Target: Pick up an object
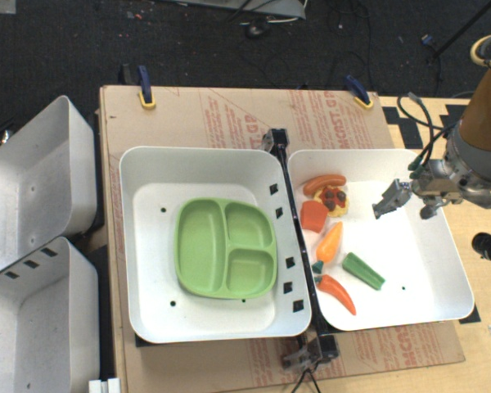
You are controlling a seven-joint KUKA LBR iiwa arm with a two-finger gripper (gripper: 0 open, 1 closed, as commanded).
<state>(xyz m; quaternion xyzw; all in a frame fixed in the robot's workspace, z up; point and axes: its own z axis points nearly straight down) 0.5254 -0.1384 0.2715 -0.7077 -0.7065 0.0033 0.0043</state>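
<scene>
Several toy foods lie in the right bin (425, 301): a hot dog (324, 183), a small pizza slice (337, 199), a red-orange block (313, 216), an orange carrot (331, 241), a green cucumber (363, 270) and a red pepper (336, 292). My gripper (409, 201) hovers above the bin's upper right part, well to the right of the food. Its two fingers (389, 200) are spread apart with nothing between them.
The left bin (147, 187) holds a green divided plate (226, 248). A black divider (295, 236) runs between the bins. Two white tubs (33, 187) stand off the bench at the left. Clamps sit on the board's far edge.
</scene>
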